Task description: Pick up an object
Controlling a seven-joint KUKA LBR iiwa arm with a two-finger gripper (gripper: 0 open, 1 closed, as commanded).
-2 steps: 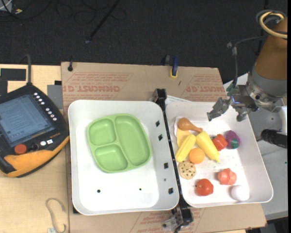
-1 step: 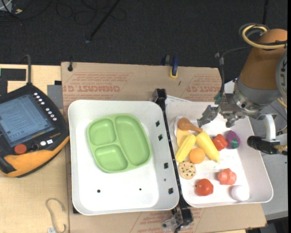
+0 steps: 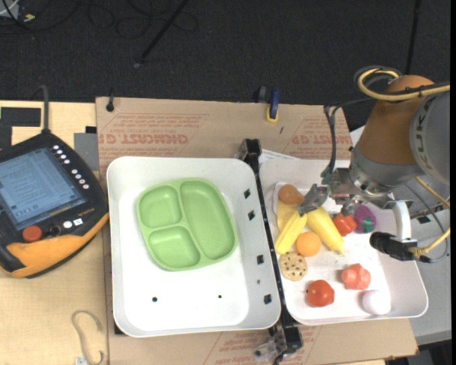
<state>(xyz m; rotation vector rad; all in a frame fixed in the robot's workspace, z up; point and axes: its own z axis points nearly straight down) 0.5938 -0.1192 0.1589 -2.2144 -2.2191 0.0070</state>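
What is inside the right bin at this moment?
The right bin holds two bananas, an orange, a cookie, a tomato, a pink fruit and a white egg. The gripper covers whatever lies beneath it.

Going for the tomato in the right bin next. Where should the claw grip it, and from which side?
Probably straight from above, closing across the round body of the tomato at its widest part. It sits apart from the cookie, the strawberry and the white egg, so there seems to be room all round. Being round, it may roll, so centre the claw on it.
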